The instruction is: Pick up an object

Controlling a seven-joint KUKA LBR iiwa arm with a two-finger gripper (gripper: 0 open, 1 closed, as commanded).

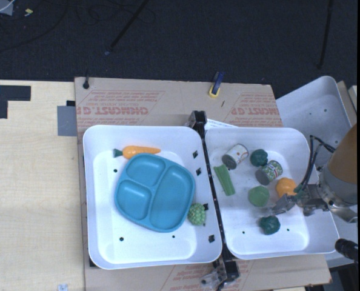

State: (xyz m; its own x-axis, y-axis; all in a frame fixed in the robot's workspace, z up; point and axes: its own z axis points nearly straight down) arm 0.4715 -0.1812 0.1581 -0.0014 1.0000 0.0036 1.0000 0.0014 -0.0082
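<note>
The right bin (292, 137) holds several small things. There is a grey can (234, 156) lying on its side, a dark green ball (259, 157), a second can (270, 171), an orange fruit (285, 187), a light green round piece (259, 195), a long green stick (224, 179) and a dark green lump (269, 225). My gripper (287, 204) is low over the right side of this bin. It sits just below the orange fruit and up and to the right of the dark green lump. I see nothing held in it.
The left bin (101, 223) carries a blue divided plate (154, 192), an orange carrot (140, 152) at the plate's top edge and a bumpy green ball (197, 214) at its lower right. A black divider (209, 187) separates the bins. The arm's orange band (353, 156) is at the right edge.
</note>
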